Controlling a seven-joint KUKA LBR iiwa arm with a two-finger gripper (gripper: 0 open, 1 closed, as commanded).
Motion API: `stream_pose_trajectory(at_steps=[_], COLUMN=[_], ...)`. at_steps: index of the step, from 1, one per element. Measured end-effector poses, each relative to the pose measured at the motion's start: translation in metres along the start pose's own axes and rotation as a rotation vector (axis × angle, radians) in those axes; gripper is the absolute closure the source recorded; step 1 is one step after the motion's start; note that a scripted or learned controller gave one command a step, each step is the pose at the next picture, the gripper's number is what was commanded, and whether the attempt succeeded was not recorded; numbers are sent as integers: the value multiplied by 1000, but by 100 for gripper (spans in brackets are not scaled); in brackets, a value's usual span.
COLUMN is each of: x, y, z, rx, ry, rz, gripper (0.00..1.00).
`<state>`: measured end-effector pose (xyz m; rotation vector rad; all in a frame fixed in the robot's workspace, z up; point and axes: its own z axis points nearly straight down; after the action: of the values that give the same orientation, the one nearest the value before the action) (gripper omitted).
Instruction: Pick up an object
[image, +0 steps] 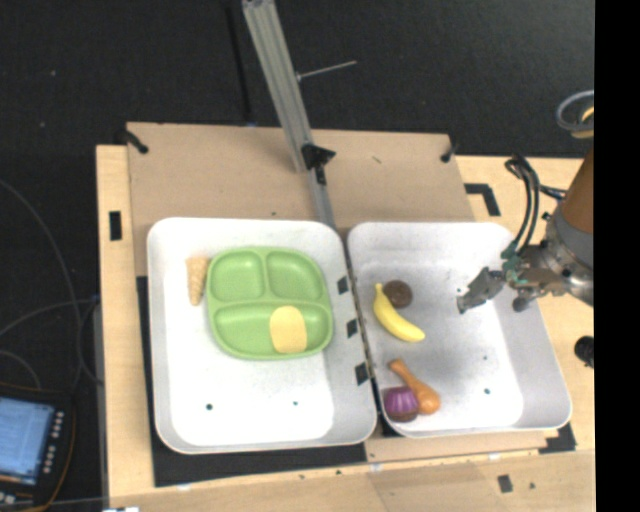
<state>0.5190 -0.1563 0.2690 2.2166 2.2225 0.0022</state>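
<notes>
Right bin held the candidates. A toy banana lay near the bin's left wall, with a small brown round piece touching or just beside its upper end. Lower down, by the near-left corner, a purple item sat against an orange carrot-like piece; the two touched.

Gripper hung over the right bin's upper right part, well apart from all four objects, nothing between its fingers. Whether the fingers were spread or pressed together could not be told at this angle.

Judged the banana the best target: probably hollow plastic, light, stiff, somewhat slick, not fragile. Best taken across the middle of its curve, where it is narrowest and the fingers can straddle it; the tapered ends would likely slip out.

Obstacles: the brown piece crowded the banana's top end, and the bin wall ran close on its left, so a finger on that side had little room. The purple and orange pair would be awkward to separate.

Left bin carried a green divided plate with a yellow block in one compartment, and a tan cone-like piece beside it.
</notes>
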Motion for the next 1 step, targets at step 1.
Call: stream_pose_trajectory(at_steps=[1], x=[0], y=[0], z=[0], rx=[0], ry=[0], rz=[1], gripper=[0])
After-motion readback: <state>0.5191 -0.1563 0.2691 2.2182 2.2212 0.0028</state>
